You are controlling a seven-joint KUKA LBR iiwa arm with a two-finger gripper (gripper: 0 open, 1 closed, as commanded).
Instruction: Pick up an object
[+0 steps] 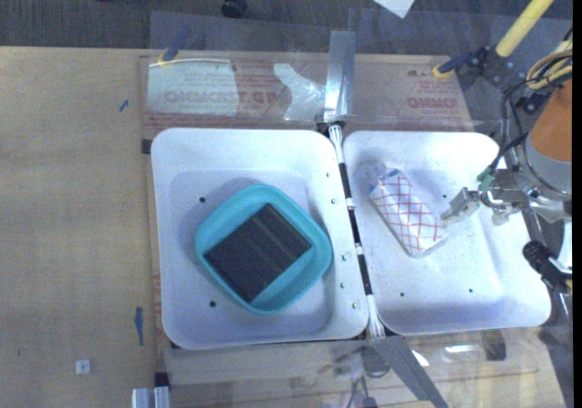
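Note:
A white pouch with a red criss-cross pattern and a blue end (406, 212) lies slanted in the right bin (473, 293), near its left wall. My gripper (476, 208) hangs over the right bin just to the right of the pouch. It is open, and nothing sits between its fingers; the left fingertip (455, 206) is close to the pouch's right edge. A teal square dish with a dark inside (263, 247) rests in the middle of the left bin (182, 170).
The arm's orange band and grey wrist (555, 143) stand over the right bin's right edge, with cables and a yellow rod (536, 6) behind. A metal divider (341, 79) and taped sheets lie behind the bins. Bare bin floor lies in front of the pouch.

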